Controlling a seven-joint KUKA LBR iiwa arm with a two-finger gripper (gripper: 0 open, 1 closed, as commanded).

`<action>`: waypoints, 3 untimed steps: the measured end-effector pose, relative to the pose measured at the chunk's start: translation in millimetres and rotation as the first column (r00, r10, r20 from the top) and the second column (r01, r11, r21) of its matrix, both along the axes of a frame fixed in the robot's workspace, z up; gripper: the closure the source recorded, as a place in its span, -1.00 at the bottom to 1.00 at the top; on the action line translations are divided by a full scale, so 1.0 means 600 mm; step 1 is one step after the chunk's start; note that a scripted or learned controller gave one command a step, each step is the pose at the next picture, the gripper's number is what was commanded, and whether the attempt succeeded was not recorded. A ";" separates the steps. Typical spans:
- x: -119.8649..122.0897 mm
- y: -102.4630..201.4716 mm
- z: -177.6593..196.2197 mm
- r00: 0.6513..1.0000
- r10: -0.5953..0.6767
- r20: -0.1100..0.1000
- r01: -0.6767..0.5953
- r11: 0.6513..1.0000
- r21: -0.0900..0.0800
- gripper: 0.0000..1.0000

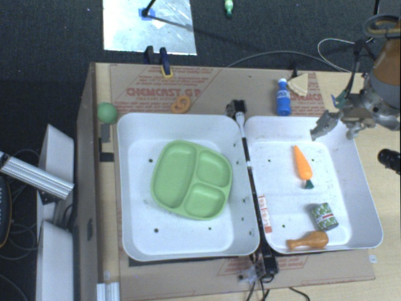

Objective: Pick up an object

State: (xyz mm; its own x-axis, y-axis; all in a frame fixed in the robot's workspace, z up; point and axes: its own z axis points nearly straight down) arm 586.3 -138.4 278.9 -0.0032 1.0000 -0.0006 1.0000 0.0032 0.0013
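Orange plastic carrot [302, 163] lies in the right shallow white bin [363, 187], apart from the grey gripper [338, 125], whose fingers spread open above the bin's far edge.

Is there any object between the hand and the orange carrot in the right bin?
Nothing visible does. The hand hangs over the far right corner of the right white bin. The orange toy carrot lies nearer the middle, with bare bin floor between them. The small green patterned box and tan drumstick-shaped toy lie nearer the front.
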 end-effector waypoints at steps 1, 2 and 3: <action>0.019 -0.040 -0.239 1.000 -0.002 -0.004 0.002 1.000 0.001 -1.00; 0.098 -0.012 -0.325 1.000 0.001 -0.001 -0.001 1.000 0.001 -1.00; 0.101 -0.013 -0.306 1.000 0.003 0.003 -0.003 1.000 0.000 1.00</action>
